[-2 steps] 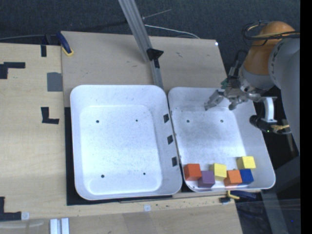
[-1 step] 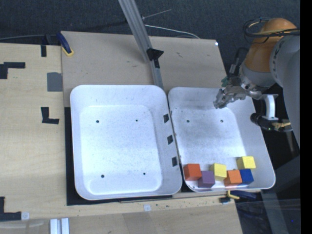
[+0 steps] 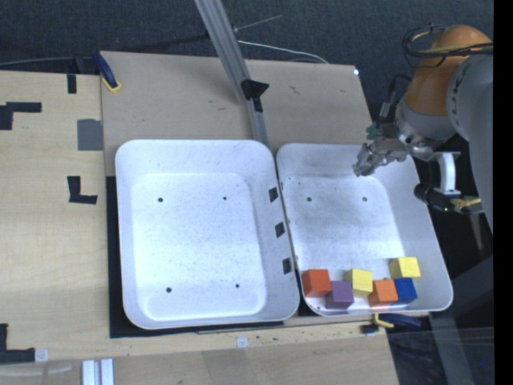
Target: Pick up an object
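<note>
- The gripper hangs over the right bin, up at about one o'clock of that bin's floor, close to the far rim.
- Open or closed? Cannot tell from up here; the tip is a small grey blur, and nothing shows in it.
- The goods are all down at the other end: six blocks bunched along the near wall, between five and six o'clock of the bin.
- Roll call: orange block, purple block just beside it, yellow block, a second orange, blue block touching it, and another yellow behind that.
- The left bin has no part in this.
- Step in hand, by my reading: the approach. The arm is well apart from every block, so no grasp is begun.
- Next move calls for a long run toward six o'clock, then a descent on one block.
- The first orange block sits a little freer at the cluster's left; the tight neighbours and the wall could crowd the rest.
</note>
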Tool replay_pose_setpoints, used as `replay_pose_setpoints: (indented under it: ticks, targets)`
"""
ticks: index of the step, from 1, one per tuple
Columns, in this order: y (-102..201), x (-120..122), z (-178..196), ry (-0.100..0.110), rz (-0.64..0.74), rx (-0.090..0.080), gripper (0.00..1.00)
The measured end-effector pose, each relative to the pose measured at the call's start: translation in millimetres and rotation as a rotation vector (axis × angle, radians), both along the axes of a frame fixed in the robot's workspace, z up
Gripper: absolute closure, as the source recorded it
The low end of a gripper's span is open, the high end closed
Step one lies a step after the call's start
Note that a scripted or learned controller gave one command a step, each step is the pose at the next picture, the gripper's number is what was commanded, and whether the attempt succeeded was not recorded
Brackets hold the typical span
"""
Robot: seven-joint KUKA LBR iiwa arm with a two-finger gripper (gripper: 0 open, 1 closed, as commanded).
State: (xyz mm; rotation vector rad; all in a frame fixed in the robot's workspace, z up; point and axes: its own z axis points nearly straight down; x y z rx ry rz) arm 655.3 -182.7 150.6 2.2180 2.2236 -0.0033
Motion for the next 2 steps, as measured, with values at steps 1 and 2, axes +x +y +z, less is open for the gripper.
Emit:
replay_pose_setpoints:
  ticks: [1,2]
  targets:
    - [0.0,-0.2,-0.6,0.001,0.000,0.000,0.00]
    - [54.7,-37.8,-15.7,0.004,0.001,0.004,0.00]
